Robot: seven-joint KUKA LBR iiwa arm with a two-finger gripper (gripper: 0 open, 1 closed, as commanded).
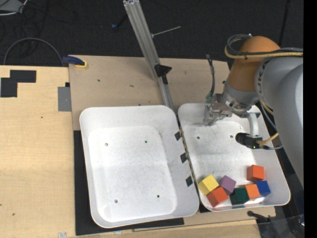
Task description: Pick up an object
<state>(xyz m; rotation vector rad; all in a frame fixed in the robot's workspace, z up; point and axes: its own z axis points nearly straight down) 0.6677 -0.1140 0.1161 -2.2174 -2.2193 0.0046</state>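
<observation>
— Gripper [214, 114], metal two-finger type, hangs over the right shallow white plastic bin [218, 138]; whether it is released or clenched, I cannot tell

— Risk: small coloured wooden cubes [233, 185] huddle touching in the near corner, well apart from it, so a descent may jostle neighbours

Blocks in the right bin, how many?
7, all clustered at the near end of the right bin: yellow, purple, red, green, orange, blue, and another red-orange behind them. More may be hidden.
</observation>
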